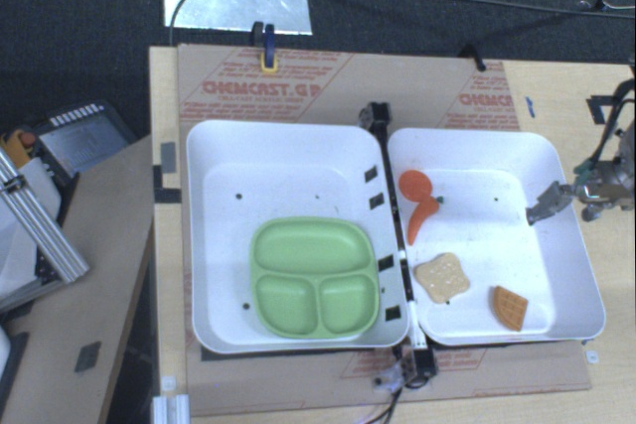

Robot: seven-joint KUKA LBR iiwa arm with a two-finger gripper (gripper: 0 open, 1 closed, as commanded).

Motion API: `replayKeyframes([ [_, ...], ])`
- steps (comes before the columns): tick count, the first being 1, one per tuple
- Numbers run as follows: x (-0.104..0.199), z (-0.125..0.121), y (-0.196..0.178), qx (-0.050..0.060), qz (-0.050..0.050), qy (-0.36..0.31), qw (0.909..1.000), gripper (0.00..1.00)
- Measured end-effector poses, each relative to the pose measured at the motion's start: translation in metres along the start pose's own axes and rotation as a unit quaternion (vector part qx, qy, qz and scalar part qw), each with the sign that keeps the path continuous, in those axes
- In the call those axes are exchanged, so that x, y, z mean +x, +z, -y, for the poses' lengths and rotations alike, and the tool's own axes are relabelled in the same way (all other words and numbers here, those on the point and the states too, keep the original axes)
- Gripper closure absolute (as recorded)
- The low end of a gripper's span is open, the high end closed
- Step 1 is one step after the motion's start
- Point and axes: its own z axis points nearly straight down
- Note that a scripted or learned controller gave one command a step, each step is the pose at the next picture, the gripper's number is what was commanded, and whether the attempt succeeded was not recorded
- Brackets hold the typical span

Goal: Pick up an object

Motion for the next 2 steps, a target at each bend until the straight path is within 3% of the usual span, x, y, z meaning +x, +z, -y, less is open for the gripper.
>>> replayKeyframes([
  [2,0.007,0.003,0.088,0.002,-0.001,0.001,1.0000,0.00],
])
